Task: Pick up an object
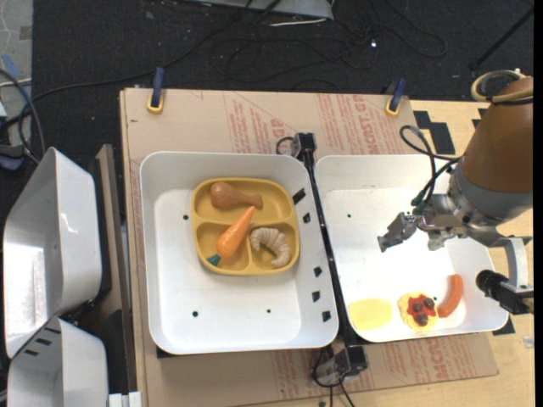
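The brown cardboard-covered bench [254, 117] carries two shallow white plastic bins side by side. The left bin [170, 295] holds a yellow three-compartment plastic tray [202, 242]. The right bin [373, 176] lies under the grey arm with the orange band [501, 142], which reaches in from the right.

The two-finger gripper [399, 234] hangs above the bare middle of the right bin. Nothing lies between its fingers; the jaws appear slightly parted, though the angle makes this uncertain.

In the tray, a brown toy drumstick [235, 196] occupies the upper compartment, an orange toy carrot [235, 233] the lower left, and a pale toy shrimp [271, 244] the lower right.

Near the front edge of the right bin lie a flat yellow disc [371, 314], an orange toy sausage [450, 295] and a small red-and-yellow toy food piece [418, 309] between them, all well apart from the gripper.
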Motion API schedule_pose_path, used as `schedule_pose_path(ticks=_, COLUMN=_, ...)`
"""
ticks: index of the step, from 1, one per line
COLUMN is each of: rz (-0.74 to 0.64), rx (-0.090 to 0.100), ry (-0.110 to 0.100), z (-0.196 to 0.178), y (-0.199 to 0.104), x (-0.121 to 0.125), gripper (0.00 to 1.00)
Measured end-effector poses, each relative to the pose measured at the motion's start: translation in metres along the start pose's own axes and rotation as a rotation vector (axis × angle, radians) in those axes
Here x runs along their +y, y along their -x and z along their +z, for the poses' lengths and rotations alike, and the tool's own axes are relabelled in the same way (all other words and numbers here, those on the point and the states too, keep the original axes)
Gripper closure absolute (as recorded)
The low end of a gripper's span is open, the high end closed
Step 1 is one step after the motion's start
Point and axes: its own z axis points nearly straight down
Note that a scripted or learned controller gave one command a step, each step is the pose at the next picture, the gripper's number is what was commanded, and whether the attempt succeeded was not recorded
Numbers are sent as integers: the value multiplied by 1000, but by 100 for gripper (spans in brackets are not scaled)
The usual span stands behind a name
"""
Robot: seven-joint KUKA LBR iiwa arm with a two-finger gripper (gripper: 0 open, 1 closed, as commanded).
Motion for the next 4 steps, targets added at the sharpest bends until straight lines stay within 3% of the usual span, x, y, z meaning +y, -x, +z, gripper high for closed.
schedule_pose_path(ticks=1, rz=-2, rx=-2, ry=12, z=-5, y=0, x=2, gripper=0)
schedule_pose_path(ticks=3, rz=1, rx=-1, ry=7, z=106, y=-2, x=3, gripper=0)
schedule_pose_path(ticks=4, rz=0, rx=0, ry=7, z=144, y=-2, x=2, gripper=0)
